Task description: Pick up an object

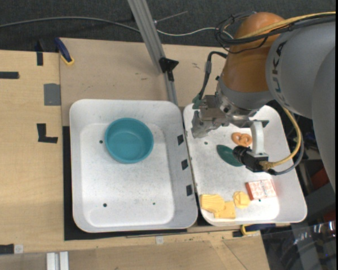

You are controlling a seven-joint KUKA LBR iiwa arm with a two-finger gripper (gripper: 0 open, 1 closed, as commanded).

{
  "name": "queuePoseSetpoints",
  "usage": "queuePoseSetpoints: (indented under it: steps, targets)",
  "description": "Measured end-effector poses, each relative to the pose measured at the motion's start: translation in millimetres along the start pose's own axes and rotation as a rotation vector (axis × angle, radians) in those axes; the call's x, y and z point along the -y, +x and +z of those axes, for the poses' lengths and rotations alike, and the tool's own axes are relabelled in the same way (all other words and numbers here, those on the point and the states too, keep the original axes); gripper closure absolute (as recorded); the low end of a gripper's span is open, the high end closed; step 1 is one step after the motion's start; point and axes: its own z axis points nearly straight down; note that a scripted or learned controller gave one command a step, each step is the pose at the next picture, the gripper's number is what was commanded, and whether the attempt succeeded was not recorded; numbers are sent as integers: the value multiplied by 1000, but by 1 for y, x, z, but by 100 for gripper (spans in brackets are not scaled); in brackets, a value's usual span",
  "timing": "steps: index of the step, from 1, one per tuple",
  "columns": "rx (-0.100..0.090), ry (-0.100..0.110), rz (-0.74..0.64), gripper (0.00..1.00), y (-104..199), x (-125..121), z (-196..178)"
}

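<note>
From the overhead camera I see the gripper low at the right bin's ten o'clock corner; finger state I cannot tell. The dark green object lies mid-bin, long axis running ten to four o'clock. A descent here risks striking the bin wall, missing everything.

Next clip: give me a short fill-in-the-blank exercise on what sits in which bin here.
1. The teal bowl sits in the ____ bin as the camera sees it.
2. The pretzel lies in the ____ bin.
3. The yellow pieces lie near that bin's ____ edge.
4. The claw hovers over the ____ bin.

Missing words: left; right; front; right
</note>
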Motion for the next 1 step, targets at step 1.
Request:
queuePoseSetpoints:
  steps: [1]
  targets:
    - [0,0,-1,100,62,-6,5]
